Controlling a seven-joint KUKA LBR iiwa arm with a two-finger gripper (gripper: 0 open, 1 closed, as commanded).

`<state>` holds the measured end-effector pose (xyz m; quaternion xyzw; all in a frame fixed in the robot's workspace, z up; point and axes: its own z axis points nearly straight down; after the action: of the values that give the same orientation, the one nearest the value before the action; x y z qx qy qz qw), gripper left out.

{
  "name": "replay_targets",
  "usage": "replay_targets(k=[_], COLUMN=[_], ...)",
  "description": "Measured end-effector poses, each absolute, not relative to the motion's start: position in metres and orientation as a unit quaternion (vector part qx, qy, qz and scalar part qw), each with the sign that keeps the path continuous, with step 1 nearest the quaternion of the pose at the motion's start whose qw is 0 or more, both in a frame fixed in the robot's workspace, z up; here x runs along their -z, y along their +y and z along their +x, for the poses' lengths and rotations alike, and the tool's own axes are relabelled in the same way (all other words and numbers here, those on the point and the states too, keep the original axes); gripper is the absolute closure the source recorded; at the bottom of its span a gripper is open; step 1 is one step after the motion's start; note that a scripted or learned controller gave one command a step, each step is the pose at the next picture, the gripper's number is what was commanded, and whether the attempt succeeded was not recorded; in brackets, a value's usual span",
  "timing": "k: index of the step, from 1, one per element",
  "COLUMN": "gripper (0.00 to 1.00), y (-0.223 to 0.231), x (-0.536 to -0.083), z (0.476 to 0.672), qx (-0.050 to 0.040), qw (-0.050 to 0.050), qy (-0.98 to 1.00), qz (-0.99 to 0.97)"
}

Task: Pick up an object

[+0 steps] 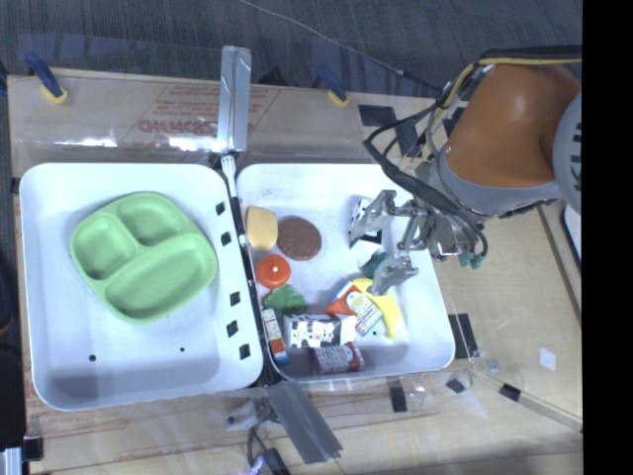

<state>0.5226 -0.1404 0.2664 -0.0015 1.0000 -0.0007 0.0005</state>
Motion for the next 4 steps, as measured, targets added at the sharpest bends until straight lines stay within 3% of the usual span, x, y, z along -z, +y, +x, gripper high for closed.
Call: replay_targets(k=[1,2,3,4], gripper=[0.00,0.00,0.00,1.00], y=[-0.159,-0.210,-0.171,-0.169], x=[-0.177,-0.100,-0.093,-0.104], z=[0.593,0.616,0.615,0.617], qx=[-0.0010,-0.0006,-0.0004,0.0003], qw=[-0.005,-0.003,0.000,0.001], qy=[1.000,1.000,0.996,0.996], qz=[0.030,-0.003,-0.085,-0.088])
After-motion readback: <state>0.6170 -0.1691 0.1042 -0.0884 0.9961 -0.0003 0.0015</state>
